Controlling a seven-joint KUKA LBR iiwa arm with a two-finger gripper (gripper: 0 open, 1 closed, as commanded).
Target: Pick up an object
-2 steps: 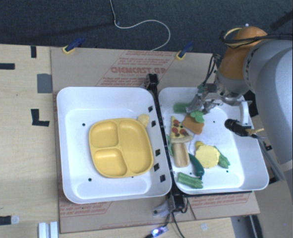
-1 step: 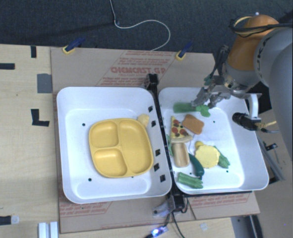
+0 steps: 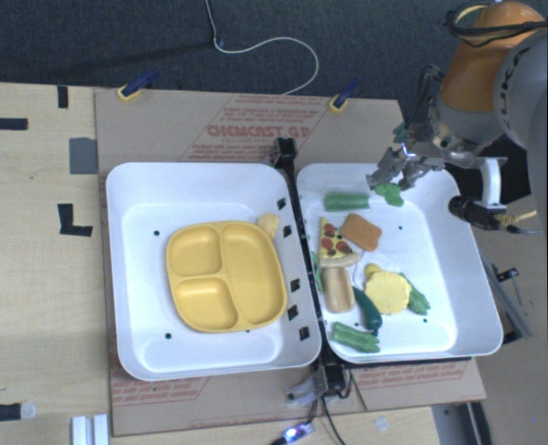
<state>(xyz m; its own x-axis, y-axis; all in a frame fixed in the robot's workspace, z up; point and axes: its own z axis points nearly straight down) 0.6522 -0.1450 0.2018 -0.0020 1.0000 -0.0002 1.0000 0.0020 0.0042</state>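
- Step in hand: lifting a green piece (image 3: 388, 194) out of the right bin (image 3: 459, 341); best done, I judge, by rising straight and slowly so the piece does not slip.
- Pincer (image 3: 391, 180): over the far edge of the right bin, fingers drawn close, clenched on the green piece, which shows between the tips.
- Right bin, other contents: green bar (image 3: 347, 200), brown block (image 3: 361, 232), pizza slice (image 3: 333, 243), yellow round (image 3: 388, 292), green pod (image 3: 355, 337), all well apart from the pincer.
- Left bin (image 3: 134, 248): yellow tray (image 3: 225, 275) lying flat.
- Counter (image 3: 32, 276): bears both bins.
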